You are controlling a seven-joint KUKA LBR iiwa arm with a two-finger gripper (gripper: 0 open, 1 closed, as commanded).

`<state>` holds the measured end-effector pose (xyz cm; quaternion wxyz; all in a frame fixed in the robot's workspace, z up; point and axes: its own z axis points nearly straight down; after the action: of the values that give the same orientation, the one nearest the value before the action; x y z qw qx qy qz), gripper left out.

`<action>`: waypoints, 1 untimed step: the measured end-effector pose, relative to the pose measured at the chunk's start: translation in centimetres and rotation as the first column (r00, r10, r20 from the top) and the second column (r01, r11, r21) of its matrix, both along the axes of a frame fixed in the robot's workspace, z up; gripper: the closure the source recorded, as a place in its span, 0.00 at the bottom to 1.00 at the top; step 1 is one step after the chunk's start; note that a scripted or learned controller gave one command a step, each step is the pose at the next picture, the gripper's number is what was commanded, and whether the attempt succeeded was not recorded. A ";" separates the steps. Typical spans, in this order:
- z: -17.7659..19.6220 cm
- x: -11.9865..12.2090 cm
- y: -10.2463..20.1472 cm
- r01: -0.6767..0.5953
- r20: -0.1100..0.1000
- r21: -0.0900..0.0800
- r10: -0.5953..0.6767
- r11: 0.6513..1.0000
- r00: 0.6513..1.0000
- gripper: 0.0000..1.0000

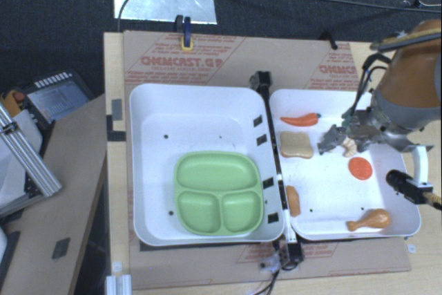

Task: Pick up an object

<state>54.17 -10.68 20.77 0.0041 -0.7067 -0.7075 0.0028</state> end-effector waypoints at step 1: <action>0.5 0.3 0.0 -0.002 0.011 -0.002 0.002 1.000 1.000 0.00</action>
<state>54.43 -10.68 21.31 -0.0005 -0.7060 -0.7082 -0.0006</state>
